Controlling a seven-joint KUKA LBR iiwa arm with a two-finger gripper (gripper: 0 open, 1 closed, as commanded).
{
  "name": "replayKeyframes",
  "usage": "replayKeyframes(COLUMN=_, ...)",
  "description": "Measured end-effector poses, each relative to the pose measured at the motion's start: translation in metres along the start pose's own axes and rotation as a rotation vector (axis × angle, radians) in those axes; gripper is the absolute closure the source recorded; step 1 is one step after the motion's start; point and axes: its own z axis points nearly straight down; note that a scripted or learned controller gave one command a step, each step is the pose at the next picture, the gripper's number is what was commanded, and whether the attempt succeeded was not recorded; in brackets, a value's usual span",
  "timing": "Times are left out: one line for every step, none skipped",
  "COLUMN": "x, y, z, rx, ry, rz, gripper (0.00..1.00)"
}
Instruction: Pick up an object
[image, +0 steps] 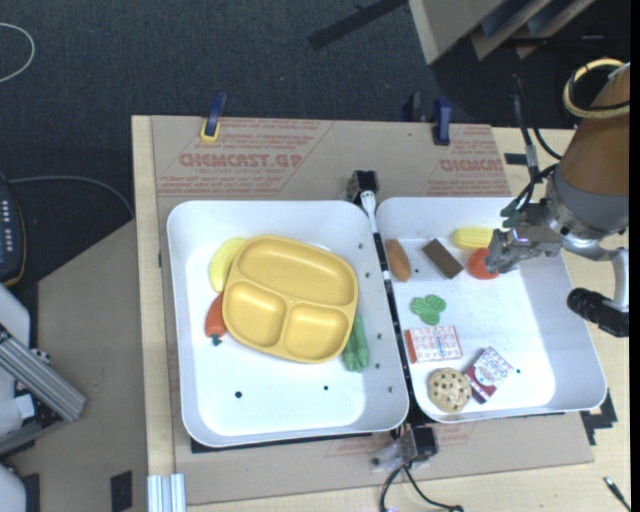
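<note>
The grey arm with the orange band (600, 140) enters from the right and reaches over the right shallow white bin (570, 395). The two-finger gripper (497, 252) sits low at the bin's upper area, directly beside a small red rounded object (482, 266) and just right of a yellow corn-shaped toy (470, 237). The gripper appears to touch or overlap the red object, but contact cannot be confirmed. Whether the claw is open, closed or gripping anything cannot be determined from this angle.

Contents of the right bin:
- A tan hot-dog-shaped piece (399, 259) near the upper left wall.
- A dark brown rectangular block (441, 257) just beside it.
- A green leafy toy (430, 308) near the centre.
- A red-and-white printed flat packet (433, 344) below the green toy.
- A round chocolate-chip cookie (448, 389) at the lower edge.
- A small red-and-white wrapped packet (489, 371) just right of the cookie.

The left shallow white bin (270, 425) holds a yellow three-compartment plastic tray (290, 297), lying tilted. A yellow rounded piece (224, 260) and an orange carrot-shaped toy (215, 319) protrude at the tray's left edge. A green vegetable toy (356, 346) lies at its lower right edge.
</note>
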Motion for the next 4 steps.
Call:
replayKeyframes(x=0.054, y=-0.007, z=-0.01, rx=-0.001, ry=0.0, rz=-0.001, gripper=1.0)
replayKeyframes(x=0.108, y=-0.002, z=-0.019, rx=-0.005, ry=-0.001, rz=-0.001, gripper=1.0)
replayKeyframes(x=0.162, y=-0.012, z=-0.012, rx=0.001, ry=-0.001, rz=-0.001, gripper=1.0)
replayKeyframes(x=0.21, y=-0.011, z=-0.003, rx=0.002, ry=-0.001, rz=0.0, gripper=1.0)
